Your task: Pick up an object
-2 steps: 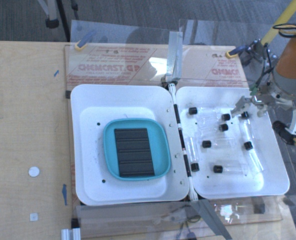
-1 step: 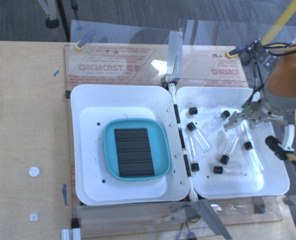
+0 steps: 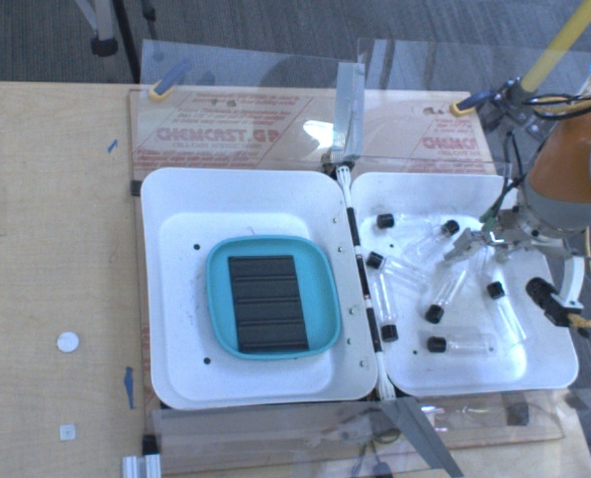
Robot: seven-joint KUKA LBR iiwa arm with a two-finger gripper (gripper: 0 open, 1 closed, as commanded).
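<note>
A pale wooden bench top (image 3: 46,217) fills the scene — beyond its far edge lies grey carpeted floor (image 3: 275,8). On that floor, past the bench's far left corner, stands a light metal stand leg (image 3: 96,13). Bright glare (image 3: 320,132) sits on clear sheeting near the bench's far edge.

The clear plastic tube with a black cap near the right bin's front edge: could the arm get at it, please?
Probably yes: the clear plastic tube with a black cap lies alone on the right bin's floor, uncovered, with the tool above the same bin.
</note>
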